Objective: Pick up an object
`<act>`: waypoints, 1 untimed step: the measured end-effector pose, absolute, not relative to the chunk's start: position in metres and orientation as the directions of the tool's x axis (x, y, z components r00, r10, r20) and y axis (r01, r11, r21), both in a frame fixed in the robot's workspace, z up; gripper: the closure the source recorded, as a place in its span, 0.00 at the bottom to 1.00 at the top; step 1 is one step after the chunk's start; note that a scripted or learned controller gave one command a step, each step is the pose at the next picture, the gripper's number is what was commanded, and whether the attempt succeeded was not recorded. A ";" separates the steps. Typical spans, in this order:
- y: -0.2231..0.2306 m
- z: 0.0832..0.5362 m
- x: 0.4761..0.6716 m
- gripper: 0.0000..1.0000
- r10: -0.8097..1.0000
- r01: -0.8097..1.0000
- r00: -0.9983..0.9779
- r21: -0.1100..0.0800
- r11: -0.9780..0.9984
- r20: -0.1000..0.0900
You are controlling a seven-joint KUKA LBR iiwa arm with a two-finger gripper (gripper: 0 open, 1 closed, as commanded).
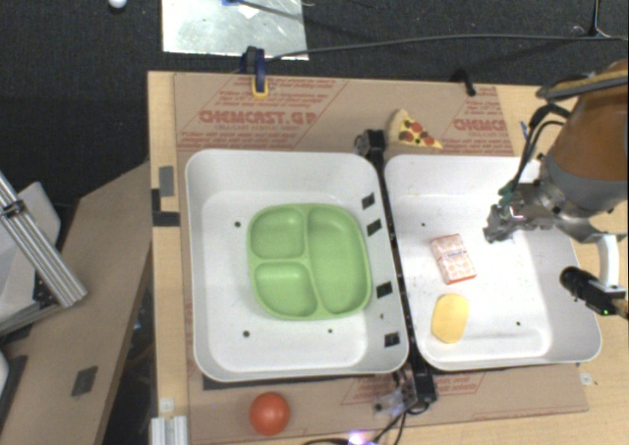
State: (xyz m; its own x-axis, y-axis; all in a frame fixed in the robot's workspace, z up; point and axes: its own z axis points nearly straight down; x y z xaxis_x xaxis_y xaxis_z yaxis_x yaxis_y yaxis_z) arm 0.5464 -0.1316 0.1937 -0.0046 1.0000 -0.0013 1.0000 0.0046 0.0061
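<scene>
Brown worktop [324, 109], two white bins side by side.
Tool [503, 222] hovers over right bin [570, 330], grip state unclear; pink packet [453, 258] lies just left of it, yellow object [450, 318] nearer.

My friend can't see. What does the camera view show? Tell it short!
A grey and orange robot arm reaches from the right, its gripper above the right bin, which holds a pink packet and a yellow lump. The left bin holds a green tray. A toy pizza slice and a red ball lie outside the bins.
</scene>
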 end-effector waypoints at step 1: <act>-0.132 0.247 0.548 1.00 1.000 1.000 -0.005 0.006 0.005 -0.001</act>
State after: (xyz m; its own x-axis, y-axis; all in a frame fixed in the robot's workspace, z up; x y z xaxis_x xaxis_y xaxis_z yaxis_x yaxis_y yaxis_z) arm 0.5478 -0.1318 0.2471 -0.0051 1.0000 -0.0014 1.0000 0.0051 0.0059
